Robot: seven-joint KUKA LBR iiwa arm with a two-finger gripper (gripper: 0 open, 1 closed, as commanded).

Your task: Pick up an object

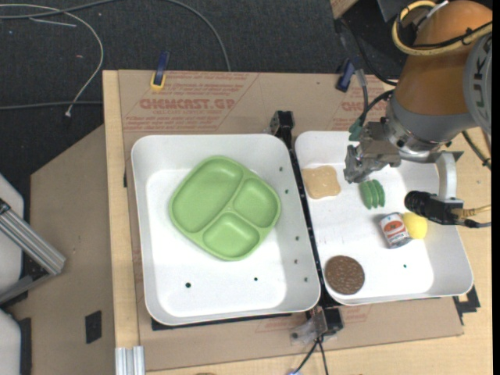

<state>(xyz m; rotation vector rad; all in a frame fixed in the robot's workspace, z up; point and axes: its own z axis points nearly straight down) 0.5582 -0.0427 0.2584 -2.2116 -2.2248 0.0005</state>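
Observation:
The right bin holds a tan bread slice, a small green ridged item, a little can with a red label, a yellow lemon-like piece and a round brown patty. My gripper hangs over the upper part of this bin, between the bread slice and the green item. It stands just above and left of the green item. I see nothing held in it.
In the left bin a green divided plate lies tilted. A black clamp sits at the top of the ridge between the bins. The arm's black side fitting reaches over the right bin near the lemon.

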